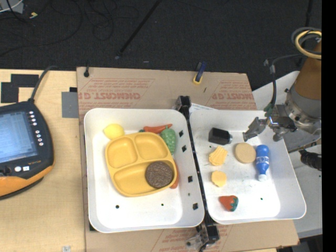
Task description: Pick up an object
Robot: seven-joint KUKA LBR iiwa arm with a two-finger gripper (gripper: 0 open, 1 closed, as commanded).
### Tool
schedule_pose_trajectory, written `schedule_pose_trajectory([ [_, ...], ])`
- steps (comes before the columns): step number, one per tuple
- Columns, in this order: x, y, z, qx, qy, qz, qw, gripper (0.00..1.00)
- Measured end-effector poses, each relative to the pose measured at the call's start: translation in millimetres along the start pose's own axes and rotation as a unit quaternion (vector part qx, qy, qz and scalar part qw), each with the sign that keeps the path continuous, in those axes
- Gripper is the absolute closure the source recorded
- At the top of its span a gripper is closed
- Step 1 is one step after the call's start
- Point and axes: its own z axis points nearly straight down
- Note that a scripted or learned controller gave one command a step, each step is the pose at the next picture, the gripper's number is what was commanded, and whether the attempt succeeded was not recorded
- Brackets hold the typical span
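Bins side by side fill the bench as we look down from the fixed camera. The left bin (100, 193) carries a yellow divided tray (126, 161), and in the tray's compartment at about five o'clock lies a dark brown round cookie (159, 174). At the tray's eleven o'clock we spot a yellow lemon-like piece (113, 131); at one o'clock, a green vegetable piece (169, 139) with an orange carrot-like piece (156, 128) just beside it.

Over in the right bin (286, 206) we count the loose pieces. A black block (219, 136) sits toward eleven o'clock of the bin floor. Below it, a yellow ridged piece (218, 155), and further toward six o'clock a smaller yellow chunk (219, 179). A red strawberry-like piece (229, 203) lies near the bin's six o'clock edge. Near the bin's centre, a tan round disc (244, 153) rests touching or just beside a blue bottle with a white cap (261, 161), which lies at the disc's three o'clock.

The arm (307, 88) comes in from three o'clock. Its gripper (265, 127) hangs over the right bin's one o'clock corner, just above the disc and bottle. We see its fingers spread apart, with nothing between them.

At nine o'clock of the bench, a control pendant with a lit screen (21, 146) rests on the wooden surface.
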Motion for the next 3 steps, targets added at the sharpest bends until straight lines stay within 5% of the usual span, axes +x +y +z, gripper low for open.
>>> schedule_pose_trajectory([
  [1, -0.9, -0.2, -9.7, 0.001, 0.0, 0.0, 1.0, 1.0],
  [2, 97.8, 6.5, -22.8, 0.0, 0.002, -0.005, 1.0, 1.0],
  [3, 150.1, -41.8, -128.6, -0.002, 0.001, -0.003, 1.0, 1.0],
])
